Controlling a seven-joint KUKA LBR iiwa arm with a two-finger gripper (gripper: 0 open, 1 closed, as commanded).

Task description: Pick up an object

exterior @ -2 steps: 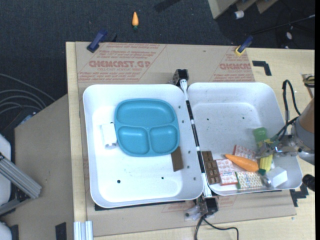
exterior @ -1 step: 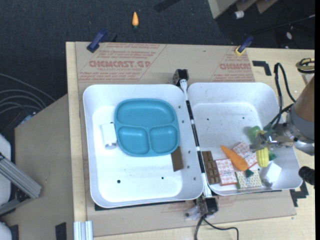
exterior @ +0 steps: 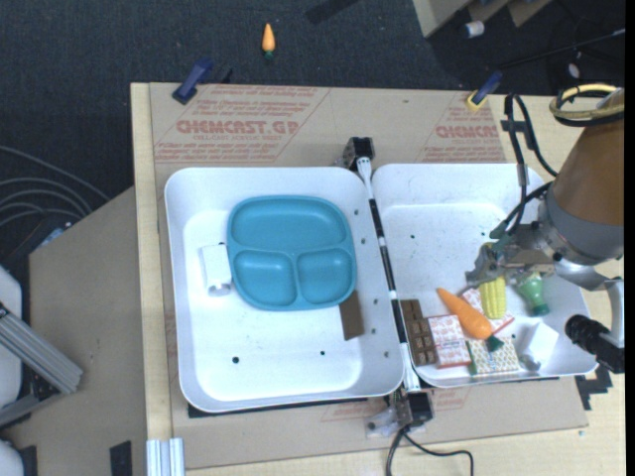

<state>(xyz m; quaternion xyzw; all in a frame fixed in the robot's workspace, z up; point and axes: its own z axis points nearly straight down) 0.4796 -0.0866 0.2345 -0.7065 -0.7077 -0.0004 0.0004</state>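
Observation:
My gripper (exterior: 508, 264) hangs low over the right side of the right bin (exterior: 437, 201). Right under it lies a yellow corn cob (exterior: 493, 297), with a green item (exterior: 533, 293) beside it to the right. An orange carrot (exterior: 466, 314) lies just left of the corn. At the bin's front rest a brown chocolate bar (exterior: 416, 329), a flat printed packet (exterior: 451, 343), a green-patterned packet (exterior: 495, 359) and a white piece (exterior: 541, 343). The arm's body hides part of the bin's right wall.
The left bin (exterior: 189, 266) holds a blue divided plate (exterior: 291, 251), a small white block (exterior: 214, 267) at its left and a brown block (exterior: 351, 317) at its lower right. A small orange item (exterior: 268, 38) lies on the floor beyond the bench.

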